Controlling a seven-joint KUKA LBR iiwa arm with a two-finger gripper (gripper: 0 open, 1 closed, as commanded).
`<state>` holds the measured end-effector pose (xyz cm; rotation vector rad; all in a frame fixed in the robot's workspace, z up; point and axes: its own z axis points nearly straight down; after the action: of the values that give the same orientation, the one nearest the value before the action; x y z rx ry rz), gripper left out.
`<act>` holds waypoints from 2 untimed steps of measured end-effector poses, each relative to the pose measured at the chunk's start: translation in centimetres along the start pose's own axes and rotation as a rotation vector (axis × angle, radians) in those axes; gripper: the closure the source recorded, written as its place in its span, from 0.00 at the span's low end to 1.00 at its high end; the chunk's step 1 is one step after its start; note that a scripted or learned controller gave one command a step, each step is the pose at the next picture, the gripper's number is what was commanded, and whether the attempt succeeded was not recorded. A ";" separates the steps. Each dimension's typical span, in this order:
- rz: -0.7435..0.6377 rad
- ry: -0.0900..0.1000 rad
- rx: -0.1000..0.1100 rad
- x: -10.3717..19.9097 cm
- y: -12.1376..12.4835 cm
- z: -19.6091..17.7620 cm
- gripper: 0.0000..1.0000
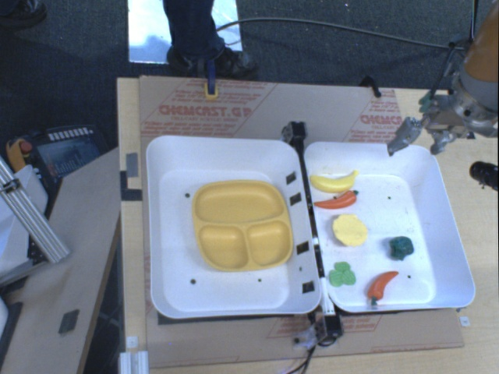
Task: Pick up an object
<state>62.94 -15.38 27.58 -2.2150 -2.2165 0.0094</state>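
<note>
The gripper [419, 137] hangs at the upper right, over the far rim of the right bin [437, 179], its two fingers spread apart with nothing between them — one finger [399, 140] angles down to the left, the other sits nearer the wrist. Below it the bin floor carries six small toy foods, any of which would serve as the object to pick up. Nearest the tool is a yellow banana [334, 181], with a red-orange chili [335, 201] just below it, almost touching; both are long and narrow, so a grasp across the short axis at mid-length looks best. Further toward the camera lies a yellow round piece [350, 230], flat and low, probably the hardest to get fingers around. To its right, well apart, is a dark green broccoli floret [401, 247] — lumpy and compact, likely the easiest target. Near the front edge sit a light green leafy piece [341, 274] and a second orange-red pepper [381, 284]. All look like light, stiff moulded plastic with a smooth skin, so they may slide or skitter on the slick white floor if a finger nudges them first. The left bin [168, 178] holds a yellow divided tray [240, 224]. On the cardboard sheet [257, 107] under the bins, red print reads "CHEMCAST G P", upside down as the camera sees it, and repeats in part at the right.
</note>
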 end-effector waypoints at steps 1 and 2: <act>-0.002 -0.002 -0.012 0.0 0.2 -0.7 0.00; -0.001 -0.001 -0.007 0.7 -0.6 4.5 0.00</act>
<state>62.33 -14.65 23.08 -2.2182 -2.2216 0.0023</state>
